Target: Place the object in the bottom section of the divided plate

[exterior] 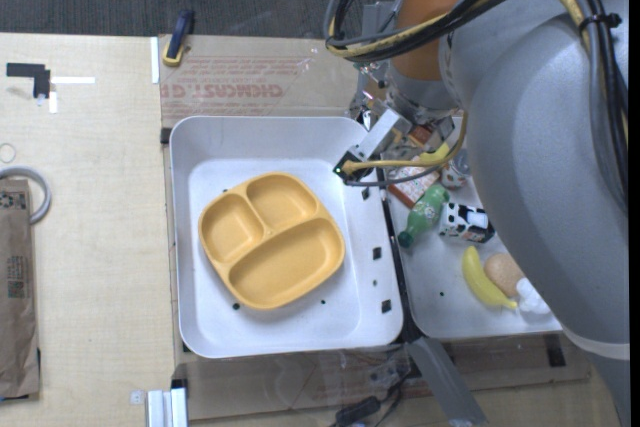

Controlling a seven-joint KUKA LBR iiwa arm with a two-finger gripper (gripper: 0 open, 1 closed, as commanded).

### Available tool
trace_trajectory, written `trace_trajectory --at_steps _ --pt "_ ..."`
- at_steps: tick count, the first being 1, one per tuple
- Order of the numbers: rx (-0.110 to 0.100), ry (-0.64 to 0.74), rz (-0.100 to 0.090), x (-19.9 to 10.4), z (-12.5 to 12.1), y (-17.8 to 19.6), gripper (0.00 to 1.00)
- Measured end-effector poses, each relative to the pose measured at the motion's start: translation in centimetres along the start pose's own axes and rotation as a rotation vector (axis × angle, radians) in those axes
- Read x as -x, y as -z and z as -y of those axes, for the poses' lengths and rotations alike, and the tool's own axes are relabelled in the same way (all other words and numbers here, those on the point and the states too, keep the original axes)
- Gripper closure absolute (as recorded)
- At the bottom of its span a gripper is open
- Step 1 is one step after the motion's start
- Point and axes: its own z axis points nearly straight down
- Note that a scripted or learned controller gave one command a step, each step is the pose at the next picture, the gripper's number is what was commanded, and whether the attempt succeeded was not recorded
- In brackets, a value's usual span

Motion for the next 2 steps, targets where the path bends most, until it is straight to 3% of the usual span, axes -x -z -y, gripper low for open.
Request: trace_trajectory --at_steps 1,2 --pt "-0.001 -0.275 -0.001 -3.3 0.5 0.0 1.0" --pt "0.0 -0.587 -0.003 -8.1 5.5 4.1 1.0"
